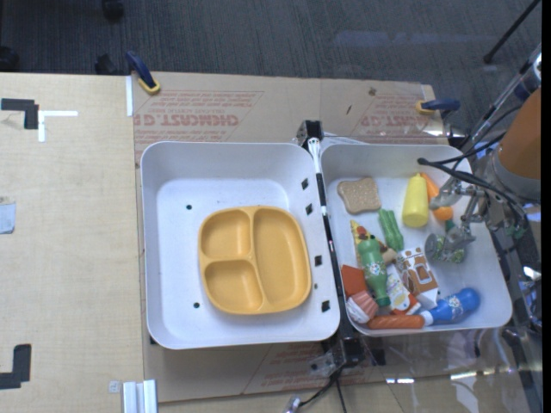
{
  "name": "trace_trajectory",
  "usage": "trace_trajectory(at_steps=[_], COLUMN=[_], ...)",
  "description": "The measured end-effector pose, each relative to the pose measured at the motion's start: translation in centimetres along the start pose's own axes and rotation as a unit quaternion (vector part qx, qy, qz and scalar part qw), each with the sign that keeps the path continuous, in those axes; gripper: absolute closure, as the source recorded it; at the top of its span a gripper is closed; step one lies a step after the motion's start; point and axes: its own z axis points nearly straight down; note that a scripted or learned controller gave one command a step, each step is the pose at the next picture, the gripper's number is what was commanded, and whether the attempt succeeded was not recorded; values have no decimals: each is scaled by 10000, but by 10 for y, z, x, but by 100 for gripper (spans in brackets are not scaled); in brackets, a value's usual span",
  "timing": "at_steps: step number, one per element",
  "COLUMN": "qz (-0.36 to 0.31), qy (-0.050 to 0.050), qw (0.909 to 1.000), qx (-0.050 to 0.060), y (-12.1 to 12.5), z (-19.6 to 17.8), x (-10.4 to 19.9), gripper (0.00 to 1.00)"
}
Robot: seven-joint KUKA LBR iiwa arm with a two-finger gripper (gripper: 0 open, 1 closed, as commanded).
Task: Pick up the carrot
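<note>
The carrot [438, 201] is a small orange piece at the back right of the right bin [495, 269], just right of a yellow bottle [415, 201]. Part of it is hidden behind the gripper. My gripper [453, 229] reaches in from the right and hangs low over that corner, with its metal body directly beside and partly over the carrot. I cannot make out whether the carrot is between its tips or just next to them.
The right bin also holds a bread slice [359, 195], a green vegetable [391, 228], a green bottle [373, 267], a small carton [418, 274], a blue bottle [454, 305] and a sausage [397, 321]. A yellow divided plate [255, 258] lies in the left bin [164, 231].
</note>
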Motion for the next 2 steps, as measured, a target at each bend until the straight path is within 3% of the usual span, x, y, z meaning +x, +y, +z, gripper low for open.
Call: trace_trajectory(at_steps=[1, 2], qz=[492, 485], qy=[209, 165], qw=[9986, 9987], qx=[-42, -40], y=[7, 8], z=[31, 20], x=[-57, -60], gripper=[0, 100])
